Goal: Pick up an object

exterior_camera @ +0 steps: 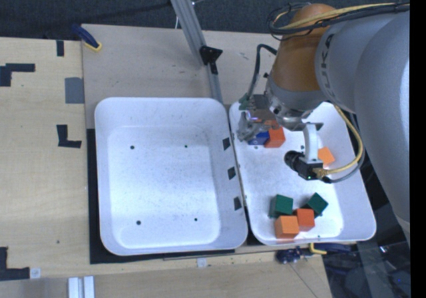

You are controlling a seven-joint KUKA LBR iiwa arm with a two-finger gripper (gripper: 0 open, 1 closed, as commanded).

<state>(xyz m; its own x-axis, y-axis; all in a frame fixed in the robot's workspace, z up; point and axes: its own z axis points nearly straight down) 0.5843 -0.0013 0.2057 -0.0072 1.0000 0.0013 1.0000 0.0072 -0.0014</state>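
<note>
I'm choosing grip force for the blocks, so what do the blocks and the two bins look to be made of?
The green blocks and orange blocks look like painted wood or hard plastic: flat matte colour, crisp edges, no visible grain, so it stays open. The right bin and left bin look like thin moulded white plastic: rounded corners, smooth walls, dark scuffs on the floor.
</note>
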